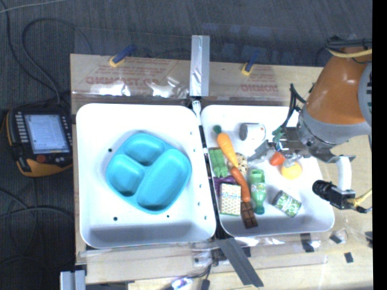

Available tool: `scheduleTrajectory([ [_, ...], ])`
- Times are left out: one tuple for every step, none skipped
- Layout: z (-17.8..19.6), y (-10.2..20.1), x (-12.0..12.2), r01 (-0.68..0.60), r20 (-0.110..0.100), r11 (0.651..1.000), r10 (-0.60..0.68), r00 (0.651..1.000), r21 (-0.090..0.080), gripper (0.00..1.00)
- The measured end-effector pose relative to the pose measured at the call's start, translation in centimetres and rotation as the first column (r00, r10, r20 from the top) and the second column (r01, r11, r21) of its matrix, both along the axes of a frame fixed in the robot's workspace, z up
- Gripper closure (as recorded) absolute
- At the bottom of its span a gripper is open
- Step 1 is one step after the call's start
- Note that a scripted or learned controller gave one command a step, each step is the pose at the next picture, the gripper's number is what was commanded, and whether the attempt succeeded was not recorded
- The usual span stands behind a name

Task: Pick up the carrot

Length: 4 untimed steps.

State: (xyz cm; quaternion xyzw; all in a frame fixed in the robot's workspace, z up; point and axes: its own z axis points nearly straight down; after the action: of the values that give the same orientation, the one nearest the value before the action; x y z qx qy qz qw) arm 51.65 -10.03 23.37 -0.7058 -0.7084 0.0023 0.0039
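Approaching stage, by judgement: carrot [227,149] not yet grasped, lying loose in the right bin [314,222], upper-left part, slanted with the broad end toward the top and the tip pointing down-right. Just beside a green packet [216,161] on its left; tip close to a second orange, carrot-like piece [240,182] running further down toward a brown bar [248,214]. Green bottle [257,189] near, to the lower right.

Gripper [282,148] standing over the middle-right of the same bin, apart from the carrot, close above a small red-orange item [276,159] and a yellow one [291,170]. Nothing visible between the fingers; open or closed cannot be told from this angle. Arm entering from the right, orange band [338,92] above the wrist, wrist angled down and leftward into the bin.

Next move, as judged: shifting left across the bin to centre over the carrot's body, aligning the fingers across its slant, then descending. Risk noted: crowding from the packet and the second orange piece, with a chance of catching the wrong item.

Left bin [97,222] holding a blue divided tray [149,170].
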Motion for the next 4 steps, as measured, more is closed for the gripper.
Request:
scheduleTrajectory([
  [-6.8,0.7,5.3,-0.115,0.001,0.993,0.115,0.993,0.000,0.00],
  [-14.5,-1.5,10.2,-0.150,0.015,0.989,0.150,0.989,-0.004,0.00],
  [-7.5,-2.5,15.2,-0.189,0.003,0.982,0.189,0.982,-0.002,0.00],
  [-10.7,-1.6,14.9,-0.348,0.030,0.937,0.348,0.937,-0.015,0.00],
])
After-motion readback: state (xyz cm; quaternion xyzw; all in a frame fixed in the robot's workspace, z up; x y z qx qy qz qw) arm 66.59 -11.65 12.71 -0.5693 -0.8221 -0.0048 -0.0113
